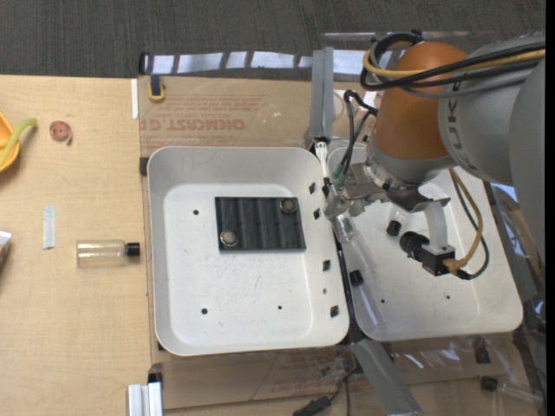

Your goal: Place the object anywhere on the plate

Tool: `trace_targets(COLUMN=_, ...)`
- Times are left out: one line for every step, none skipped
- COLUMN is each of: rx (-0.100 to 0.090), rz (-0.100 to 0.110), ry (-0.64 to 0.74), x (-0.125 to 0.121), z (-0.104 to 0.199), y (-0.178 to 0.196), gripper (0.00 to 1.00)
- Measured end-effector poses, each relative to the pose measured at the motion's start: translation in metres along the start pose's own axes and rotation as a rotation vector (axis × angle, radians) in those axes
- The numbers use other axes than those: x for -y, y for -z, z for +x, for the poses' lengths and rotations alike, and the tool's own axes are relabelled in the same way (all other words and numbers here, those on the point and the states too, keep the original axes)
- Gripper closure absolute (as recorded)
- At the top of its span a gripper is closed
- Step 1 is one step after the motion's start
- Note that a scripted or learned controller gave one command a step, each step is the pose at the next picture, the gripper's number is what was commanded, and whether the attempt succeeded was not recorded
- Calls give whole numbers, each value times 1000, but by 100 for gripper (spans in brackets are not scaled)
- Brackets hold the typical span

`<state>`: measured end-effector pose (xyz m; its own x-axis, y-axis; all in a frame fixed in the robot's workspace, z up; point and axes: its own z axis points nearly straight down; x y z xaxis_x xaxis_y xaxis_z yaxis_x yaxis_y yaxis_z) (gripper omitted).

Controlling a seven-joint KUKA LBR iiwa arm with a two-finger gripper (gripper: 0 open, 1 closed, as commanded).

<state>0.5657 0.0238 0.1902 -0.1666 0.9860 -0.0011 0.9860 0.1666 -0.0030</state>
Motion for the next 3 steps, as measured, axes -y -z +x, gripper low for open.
trace_targets(rx=0, rz=1, ry=37, x=50, z=71, y=0, gripper=100)
trace_targets(rx=1, rz=-1, ry=61, x=-3, z=-30, y=63, gripper=100)
trace_targets(rx=1, rz=0, ry=82, x=-70, z=-40, y=11, gripper=100)
